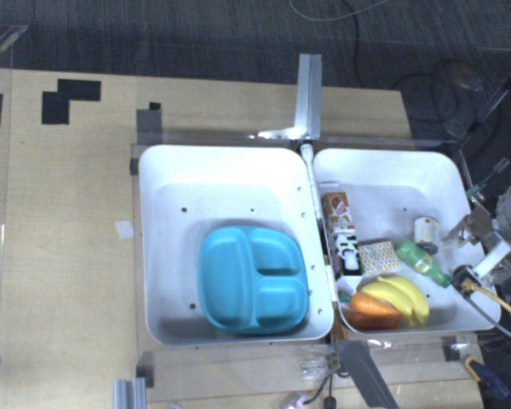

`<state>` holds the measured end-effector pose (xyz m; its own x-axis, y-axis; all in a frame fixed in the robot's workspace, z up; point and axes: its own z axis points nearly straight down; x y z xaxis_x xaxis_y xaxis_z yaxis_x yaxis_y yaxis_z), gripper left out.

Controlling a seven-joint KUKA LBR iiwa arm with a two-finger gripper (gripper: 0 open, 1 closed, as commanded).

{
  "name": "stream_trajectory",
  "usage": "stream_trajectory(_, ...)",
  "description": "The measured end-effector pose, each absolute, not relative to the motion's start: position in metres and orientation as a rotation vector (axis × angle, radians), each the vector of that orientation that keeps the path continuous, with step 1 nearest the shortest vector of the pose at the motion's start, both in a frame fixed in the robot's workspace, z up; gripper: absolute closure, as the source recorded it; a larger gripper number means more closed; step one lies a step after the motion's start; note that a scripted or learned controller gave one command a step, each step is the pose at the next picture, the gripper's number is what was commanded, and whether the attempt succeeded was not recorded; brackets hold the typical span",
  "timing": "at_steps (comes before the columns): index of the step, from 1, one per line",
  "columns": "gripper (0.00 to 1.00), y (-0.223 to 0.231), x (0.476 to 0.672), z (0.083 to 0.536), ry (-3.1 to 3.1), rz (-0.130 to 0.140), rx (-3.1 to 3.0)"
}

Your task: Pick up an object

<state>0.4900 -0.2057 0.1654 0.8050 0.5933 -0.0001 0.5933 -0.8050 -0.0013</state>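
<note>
Objects for picking sit in two white bins side by side. Largest is a blue divided plate (254, 279), lying alone in the left bin (166, 186): stiff, smooth plastic, probably slippery, best pinched at its raised rim. In the right bin (383, 173), yellow bananas (400, 295) lie against an orange carrot-like piece (375, 309) near the front wall; both look light, rounded and likely to roll. Behind them are a green bottle (422, 261), a slim printed packet (336, 211) along the divider, and a small white cylinder (426, 230). The gripper (477, 258) hangs at the right bin's far edge; whether it is parted or closed, I cannot tell.
</note>
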Motion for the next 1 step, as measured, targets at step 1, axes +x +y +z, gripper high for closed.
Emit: stream_trajectory(1,0.00,-0.1851,0.5258,0.0877,-0.839,-0.010,-3.032)
